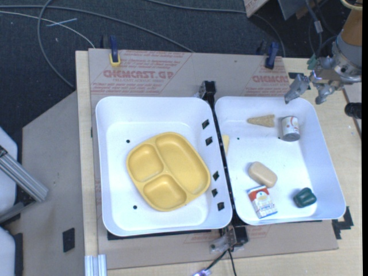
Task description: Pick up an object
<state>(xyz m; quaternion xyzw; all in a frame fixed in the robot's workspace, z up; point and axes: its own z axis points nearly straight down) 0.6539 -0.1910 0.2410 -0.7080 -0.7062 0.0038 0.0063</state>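
My gripper (307,93) hangs above the far right edge of the right bin (328,154), its two fingers spread apart with nothing between them. Just below it in the bin lies a small silver can (289,127) on its side. Left of the can is a tan wedge-shaped piece (261,120). Nearer the front sit a beige oval block (263,173), a red and white carton (262,202) and a dark green object (305,198).
The left bin (109,154) holds a yellow three-compartment plate (167,170). Black clips run along the divider between the bins (214,154). Blue clamps (114,54) hold the cardboard bench at the back. Cables trail over the dark floor beyond.
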